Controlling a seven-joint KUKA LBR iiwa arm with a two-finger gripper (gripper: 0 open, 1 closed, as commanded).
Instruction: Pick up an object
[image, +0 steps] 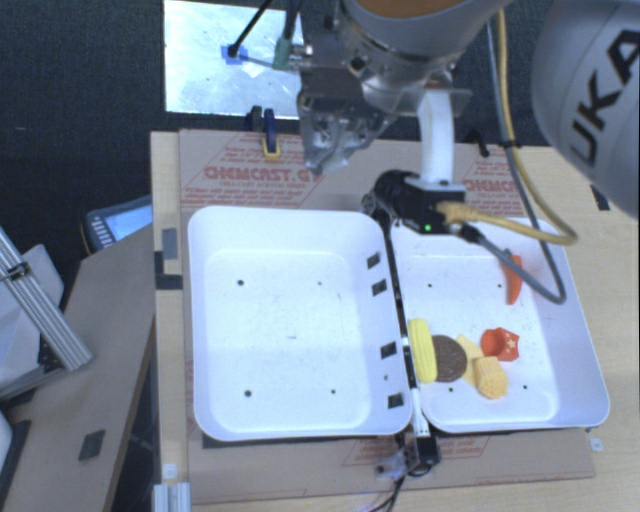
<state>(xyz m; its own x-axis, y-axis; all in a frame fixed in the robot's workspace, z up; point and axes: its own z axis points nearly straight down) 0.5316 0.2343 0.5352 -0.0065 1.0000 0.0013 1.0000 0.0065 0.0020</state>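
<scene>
Where the objects lie: all in the right bin (575, 395), mostly by its near left side.
Corn cob (420, 350): yellow, ridged, lying along the divide between the bins.
Brown disc (448, 358): round, dark, touching the cob's right side.
Yellow chunk (489, 377): pale and blocky, just right of the disc.
Red piece (502, 343): small, bright, just beyond the chunk.
Orange stick (513, 278): slim, carrot-like, apart from the rest, towards the far right.
Gripper (333, 145): above the board beyond the left bin (215, 330); blurred, so whether it is parted or closed cannot be told.
Writing: "CHEMCAST" in red on the board (240, 172); "UKA" on the arm (600, 105).
</scene>
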